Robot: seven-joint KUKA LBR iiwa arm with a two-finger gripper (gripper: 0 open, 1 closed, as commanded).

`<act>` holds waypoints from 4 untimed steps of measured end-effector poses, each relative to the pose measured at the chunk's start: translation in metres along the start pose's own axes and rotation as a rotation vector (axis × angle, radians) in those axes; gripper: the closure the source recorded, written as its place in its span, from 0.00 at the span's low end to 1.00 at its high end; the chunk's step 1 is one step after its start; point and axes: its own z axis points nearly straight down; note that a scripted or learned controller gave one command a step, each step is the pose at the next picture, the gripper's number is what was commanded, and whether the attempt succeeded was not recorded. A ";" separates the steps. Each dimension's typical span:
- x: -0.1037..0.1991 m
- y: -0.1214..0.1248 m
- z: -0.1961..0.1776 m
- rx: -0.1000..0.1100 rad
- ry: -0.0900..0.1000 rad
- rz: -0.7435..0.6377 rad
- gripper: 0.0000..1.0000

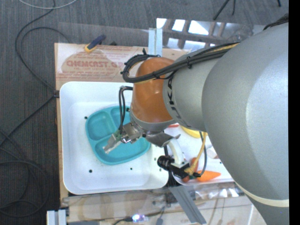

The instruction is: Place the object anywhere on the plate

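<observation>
One grey arm, one end effector, one teal plate, two white bins

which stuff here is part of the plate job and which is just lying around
For the job:
- teal divided plate in the left bin
- gripper over the plate

Lying about:
- orange carrot-like thing and yellow thing in the right bin
- blue and yellow tool on the board behind the bins

We see the grey arm reaching from the right, its end effector low over a teal divided plate lying in the left white bin. An orange item lies in the right bin.
</observation>
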 end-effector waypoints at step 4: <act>0.001 0.126 0.075 -0.016 -0.003 0.783 0.00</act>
